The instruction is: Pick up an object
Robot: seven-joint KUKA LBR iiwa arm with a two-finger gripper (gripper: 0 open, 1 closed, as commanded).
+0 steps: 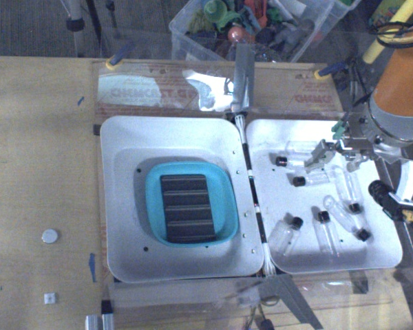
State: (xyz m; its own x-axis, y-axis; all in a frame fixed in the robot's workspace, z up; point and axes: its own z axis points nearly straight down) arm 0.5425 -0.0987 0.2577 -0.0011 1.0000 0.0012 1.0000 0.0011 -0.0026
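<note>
We see two shallow white bins side by side on the bench. The left bin [117, 184] bears one light-blue tray [224, 198] with rounded corners, and in it lies one dark ribbed block [187, 207] with four raised bars across it.

The right bin [378, 253] holds clear plastic vials with black caps, lying scattered on their sides. We count seven black caps. One vial [284, 232] lies near the bin's front left, its cap pointing up and right. Just to its right a second vial [327, 236] lies with its cap at the far end. A third [339, 212] and a fourth [347, 190] lie close together toward the right wall, and one more cap [363, 235] sits near the front right. Two further caps, one [281, 161] and another [298, 181], mark vials in the far left part of the bin; the clear bodies there overlap, and we cannot separate them surely.

The gripper [330, 150] hangs over the far part of the right bin, above that cluster of vials, on the grey arm with its orange band [399, 81]. Whether it has taken hold of a vial we cannot tell.

Behind the bins stands one clear tub of coloured toys [261, 9]. One small grey disc [49, 236] lies on the bench to the left.
</note>
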